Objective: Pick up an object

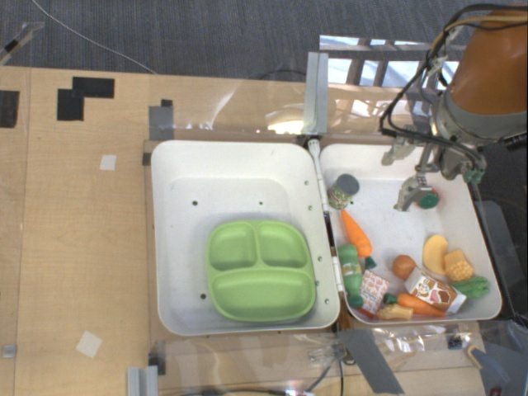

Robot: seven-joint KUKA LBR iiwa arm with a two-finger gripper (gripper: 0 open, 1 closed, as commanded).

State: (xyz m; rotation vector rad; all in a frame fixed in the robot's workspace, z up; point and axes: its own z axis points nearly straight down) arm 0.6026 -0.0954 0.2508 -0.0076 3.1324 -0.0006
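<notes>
While the light wooden bench (74,246) lay bare at the left, the left bin (181,180) held a green divided plate (261,271) in its near half. In the right bin (375,221), a small jar with a grey lid (341,190) stood near the dividing wall, and a toy carrot (355,230) lay just below it. Further along the near edge lay a green bottle (350,269), a patterned packet (373,289), a small brown ball (403,266), a white carton (432,292), a yellow piece (435,252) and an orange corn-like piece (458,265). The hand (412,195) hung over the far right part of this bin, just beside a small green object (427,198); whether its grip was open or closed could not be told.
</notes>
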